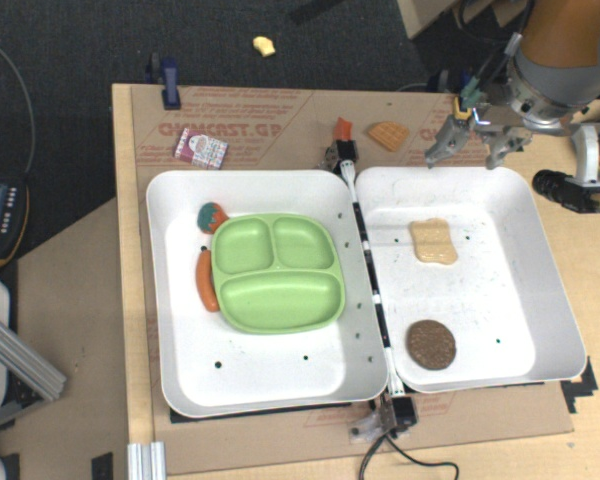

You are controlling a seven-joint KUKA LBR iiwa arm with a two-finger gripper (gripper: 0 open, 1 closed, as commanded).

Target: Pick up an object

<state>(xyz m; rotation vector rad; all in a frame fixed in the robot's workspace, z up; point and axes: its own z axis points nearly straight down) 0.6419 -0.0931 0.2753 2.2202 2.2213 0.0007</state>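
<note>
In the right bin (540, 268) lie a tan toast slice (433, 241) near the back and a round brown patty (431, 344) near the front. The left bin (180, 348) holds a green divided plate (277, 272), with an orange sausage (207, 279) and a small teal-and-red item (212, 216) beside its left edge. My gripper (473, 151) hangs open above the back rim of the right bin, its two fingers spread apart with nothing between them. It is behind and a little right of the toast.
On the cardboard behind the bins lie a tan cracker (387, 135), a small pink packet (200, 148) and a blue clamp (168, 81). Black clips (342, 153) sit on the ridge between the bins. A yellow piece (265, 45) lies on the dark floor.
</note>
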